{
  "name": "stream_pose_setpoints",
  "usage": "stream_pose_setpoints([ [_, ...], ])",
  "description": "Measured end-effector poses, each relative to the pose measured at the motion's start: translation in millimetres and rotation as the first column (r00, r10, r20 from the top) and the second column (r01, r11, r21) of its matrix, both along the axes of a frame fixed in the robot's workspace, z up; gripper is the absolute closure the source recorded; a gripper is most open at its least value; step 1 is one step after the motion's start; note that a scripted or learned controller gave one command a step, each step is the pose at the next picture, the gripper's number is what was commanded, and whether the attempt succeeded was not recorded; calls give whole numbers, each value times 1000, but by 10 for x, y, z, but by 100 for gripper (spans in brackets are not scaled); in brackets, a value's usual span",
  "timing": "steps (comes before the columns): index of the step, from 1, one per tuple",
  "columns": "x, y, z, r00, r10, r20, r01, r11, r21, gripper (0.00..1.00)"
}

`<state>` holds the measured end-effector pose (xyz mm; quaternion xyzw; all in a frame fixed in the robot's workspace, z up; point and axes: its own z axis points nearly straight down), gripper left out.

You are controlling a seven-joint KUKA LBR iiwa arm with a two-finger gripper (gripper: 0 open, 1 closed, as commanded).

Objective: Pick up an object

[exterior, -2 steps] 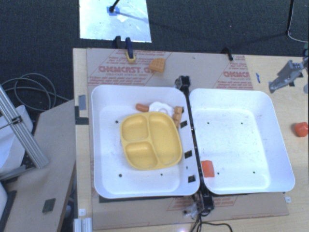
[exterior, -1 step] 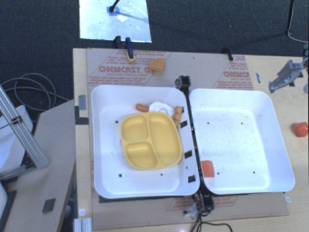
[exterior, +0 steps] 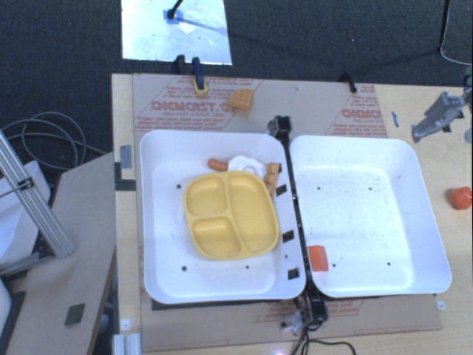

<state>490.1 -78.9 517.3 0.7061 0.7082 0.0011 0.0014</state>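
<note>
Two white bins sit side by side. The left bin (exterior: 159, 272) holds a yellow divided tray (exterior: 230, 214), which covers much of its floor. Behind the tray lie a white piece (exterior: 247, 166), a small orange sausage-like piece (exterior: 218, 165), and a tan block (exterior: 272, 175) near the dividing wall. The right bin (exterior: 425, 220) holds only a small red-orange block (exterior: 318, 257) at its near left corner.

The gripper (exterior: 441, 117) hangs at the far right, outside and beyond the right bin's far corner. Whether its claw is apart or together cannot be told.

The red-orange block is likely the nearest candidate. It lies leftward and toward the near edge from the gripper, diagonally across the right bin.
</note>
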Motion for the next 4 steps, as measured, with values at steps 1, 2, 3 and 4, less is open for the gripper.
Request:
stream_pose_setpoints([
  [1,0,0,0,1000,0,0,0,1000,0,0],
  [2,0,0,0,1000,0,0,0,1000,0,0],
  [3,0,0,0,1000,0,0,0,1000,0,0],
  [4,0,0,0,1000,0,0,0,1000,0,0],
])
